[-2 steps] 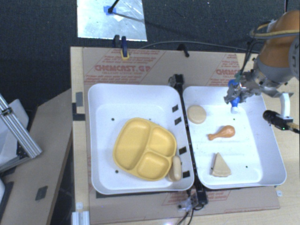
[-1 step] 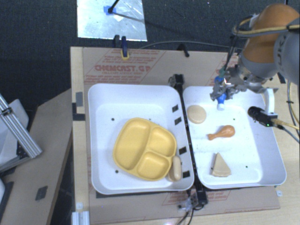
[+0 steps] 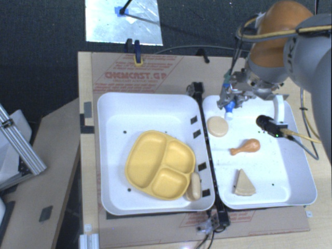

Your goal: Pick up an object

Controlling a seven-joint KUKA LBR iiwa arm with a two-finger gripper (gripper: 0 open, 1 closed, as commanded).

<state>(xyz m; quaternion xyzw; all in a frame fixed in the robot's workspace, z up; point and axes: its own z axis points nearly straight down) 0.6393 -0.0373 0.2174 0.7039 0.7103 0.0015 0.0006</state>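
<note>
My gripper (image 3: 227, 108) hangs over the far left corner of the right bin (image 3: 298, 162), just above and behind a round pale biscuit (image 3: 217, 126). An orange-brown drumstick (image 3: 245, 148) lies in the middle of that bin. Nearer the front rests a tan wedge-shaped slice (image 3: 243, 183). Nothing shows in the gripper's grasp. In the left bin (image 3: 116, 118) a yellow divided tray (image 3: 160, 164) lies flat, with a small tan bread roll (image 3: 194, 186) against its front right edge.
The black divider (image 3: 206, 149) between the bins runs front to back. The grey arm with its orange band (image 3: 277, 30) reaches in from the upper right. A silvery sheet (image 3: 123, 13) lies behind the bench, and a metal rail (image 3: 18, 144) stands at the left.
</note>
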